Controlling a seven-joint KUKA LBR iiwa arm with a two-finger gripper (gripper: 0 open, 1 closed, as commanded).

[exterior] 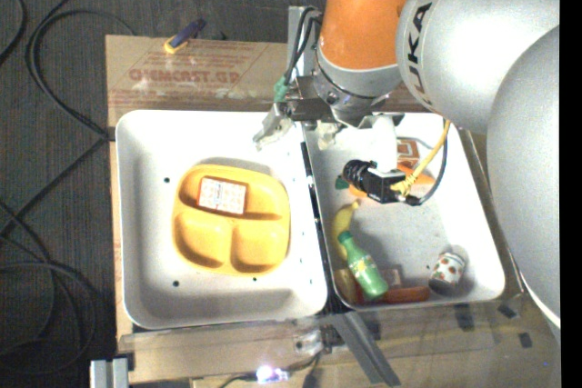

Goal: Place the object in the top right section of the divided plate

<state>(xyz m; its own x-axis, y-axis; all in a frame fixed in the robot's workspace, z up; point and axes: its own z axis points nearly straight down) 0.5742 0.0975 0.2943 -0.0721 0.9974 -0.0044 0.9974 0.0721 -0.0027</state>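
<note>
Bench carries two white bins; yellow divided plate (233, 216) sits in the left bin (136, 195). Small boxed object (223, 194) lies in the plate's 12 o'clock section. Gripper (273, 130) hovers at 1 o'clock of the plate; grip state unreadable. Likely transfer stage; next: shift the object rightward.

Black letters "KU", cut short by the curve of the casing, stood on the grey arm (473, 32) at two o'clock. Faded red print ran across the cardboard sheet (195, 73) at eleven o'clock, too blurred to read. The small card (223, 194) on the yellow divided plate (233, 241) bore markings too small to make out.
</note>
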